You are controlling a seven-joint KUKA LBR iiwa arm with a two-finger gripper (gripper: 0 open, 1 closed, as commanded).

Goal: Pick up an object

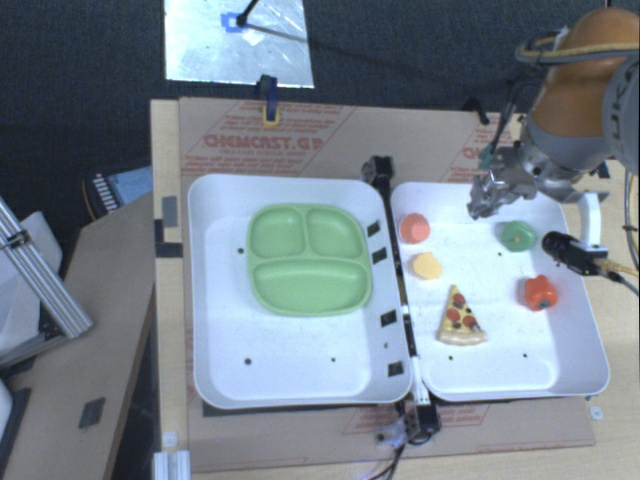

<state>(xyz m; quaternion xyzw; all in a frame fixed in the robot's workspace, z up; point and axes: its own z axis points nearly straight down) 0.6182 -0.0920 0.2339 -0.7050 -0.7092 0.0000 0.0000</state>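
Step in hand: approach, pre-grasp. The hand (487,200) hangs over the far edge of the toy bin (500,378), about midway along that edge. Can't tell if it's wide or narrow from this angle; no obj seen in it. Nothing picked yet, so the task looks to be at its start.

Candidates, all in the toy bin:
- green round toy (517,235): closest, just beside the hand, toward the near edge and the arm side
- orange-pink round toy (414,228): near the far edge, by the divider betw. the bins
- yellow lump (427,266): near the orange-pink one, a bit toward the near edge
- pizza slice (461,318): mid-bin, toward the near edge
- red pepper (539,293): by the arm-side edge

All lie apart, none touching.

Next move, prob.: choose one target, centre over it, drop straight down w/ enough opening, then close. The green one needs the least travel. Round toys may roll or squirt out. The pizza slice lies flat, so it's likely hard to grip.

Count: 2 bins, 5 toys, 1 green divided plate (307,260) in the plate bin (215,368), 1 hand.
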